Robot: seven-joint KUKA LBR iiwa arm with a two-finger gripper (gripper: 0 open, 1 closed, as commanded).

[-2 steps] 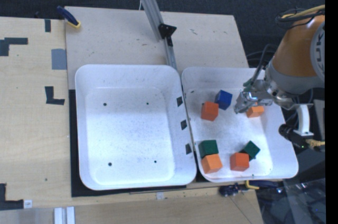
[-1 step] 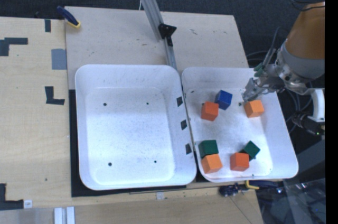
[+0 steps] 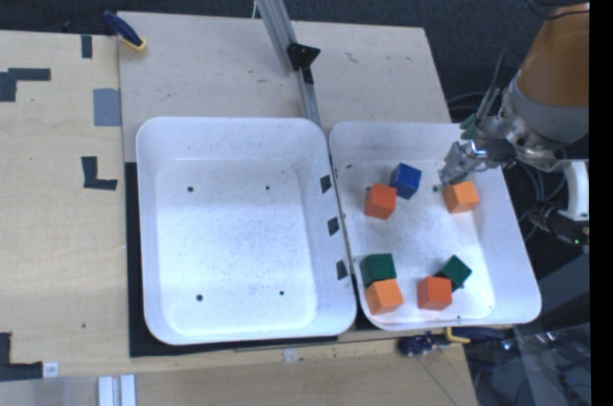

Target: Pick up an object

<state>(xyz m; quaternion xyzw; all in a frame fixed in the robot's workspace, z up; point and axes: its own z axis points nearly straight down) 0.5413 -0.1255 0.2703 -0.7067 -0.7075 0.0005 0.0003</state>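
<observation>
The small orange cube [image 3: 463,196] that the arm seems to be after lies in the right-hand white bin [image 3: 508,299], close to that bin's right wall and a little toward its far edge. The grey two-finger gripper [image 3: 458,167] hangs just above it and slightly to its far-left side, tilted, and whether it is spread or closed cannot be told from this slanted view; nothing shows the cube clamped in it, so the pick looks not yet made. Further toward the bin's middle sit a blue cube [image 3: 406,179] and a second orange cube [image 3: 380,201], touching or nearly so. Along the near edge are a dark green cube [image 3: 378,266] pressed against another orange cube [image 3: 385,295], then an orange cube [image 3: 434,292] with a green one [image 3: 456,271] leaning at its corner. The left-hand white bin [image 3: 153,146] lies beside it across the shared rim. The risk, as I judge it, is the offset: a descent from here may land on the cube's top edge and shove it against the right wall, or close on one corner so that it twists out. The sloped wall nearby could also foul the outer side of the tool.
</observation>
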